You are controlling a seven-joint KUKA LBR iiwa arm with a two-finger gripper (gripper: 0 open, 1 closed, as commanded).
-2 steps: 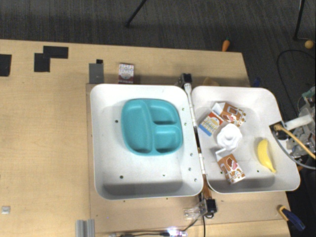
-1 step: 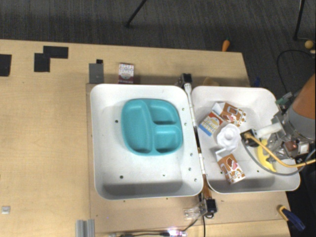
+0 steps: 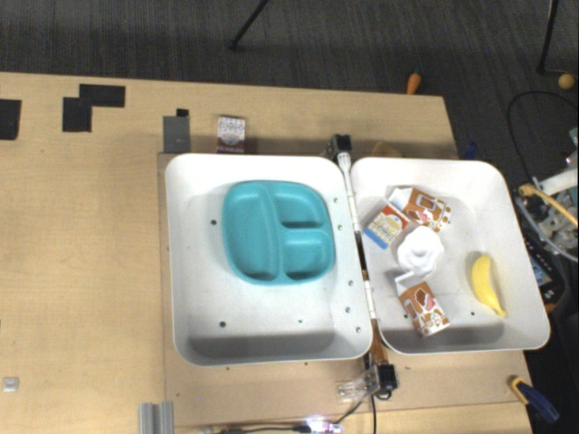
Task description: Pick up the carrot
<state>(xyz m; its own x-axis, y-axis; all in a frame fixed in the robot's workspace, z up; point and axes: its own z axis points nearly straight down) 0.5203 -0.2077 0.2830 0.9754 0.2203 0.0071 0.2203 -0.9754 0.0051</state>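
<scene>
Presently, step: locating the carrot; sole candidate, a small orange piece (image 3: 413, 82) at the bench's far edge beyond the right bin (image 3: 507, 188); my gripper's state I cannot tell; confirm identity before descending.

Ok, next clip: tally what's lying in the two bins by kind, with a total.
Teal divided plate: 1, in the left bin
Brown-and-white cartons: 2
Blue-and-white carton: 1
White cup-like object: 1
Banana: 1
The last five lie in the right bin.
Total: 6
</scene>
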